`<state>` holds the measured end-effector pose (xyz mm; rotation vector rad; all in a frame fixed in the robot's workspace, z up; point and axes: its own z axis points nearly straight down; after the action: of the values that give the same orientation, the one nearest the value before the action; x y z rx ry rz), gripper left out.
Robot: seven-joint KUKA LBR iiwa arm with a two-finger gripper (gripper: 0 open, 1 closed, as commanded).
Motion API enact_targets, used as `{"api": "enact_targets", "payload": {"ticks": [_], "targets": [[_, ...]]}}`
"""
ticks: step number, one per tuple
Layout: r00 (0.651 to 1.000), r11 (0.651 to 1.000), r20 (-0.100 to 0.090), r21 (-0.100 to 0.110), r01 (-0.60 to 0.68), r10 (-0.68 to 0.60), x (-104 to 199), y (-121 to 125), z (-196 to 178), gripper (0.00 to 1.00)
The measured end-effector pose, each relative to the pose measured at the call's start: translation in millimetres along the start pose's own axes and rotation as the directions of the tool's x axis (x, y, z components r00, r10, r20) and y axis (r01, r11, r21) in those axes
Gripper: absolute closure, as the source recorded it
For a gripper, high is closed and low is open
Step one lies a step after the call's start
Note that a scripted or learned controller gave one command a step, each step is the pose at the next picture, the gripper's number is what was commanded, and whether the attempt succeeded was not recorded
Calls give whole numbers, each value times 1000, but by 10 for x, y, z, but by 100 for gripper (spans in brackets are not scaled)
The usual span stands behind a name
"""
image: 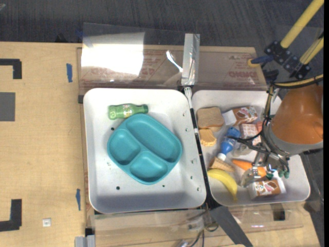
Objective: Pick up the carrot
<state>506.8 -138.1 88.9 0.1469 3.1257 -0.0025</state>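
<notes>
The carrot (240, 164) is a small orange piece lying in the right bin (303, 189), between a blue bottle and a banana. My gripper (255, 173) hangs low over the bin just to the right of the carrot, its tip close to the carrot's right end. The view does not show whether it touches the carrot. The arm's orange band (300, 118) hides the bin's right side.
Around the carrot lie a banana (224, 180), a blue bottle (228, 144), two bread pieces (209, 117), a snack pack (248, 118) and a brown-and-white carton (267, 188). The left bin (97, 189) holds a teal divided plate (145, 147) and a green bottle (127, 110).
</notes>
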Motion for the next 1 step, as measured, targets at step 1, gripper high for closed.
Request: {"api": "enact_targets", "payload": {"ticks": [1], "targets": [[999,999,0,-1,39,-39,270,378,-3,0]]}}
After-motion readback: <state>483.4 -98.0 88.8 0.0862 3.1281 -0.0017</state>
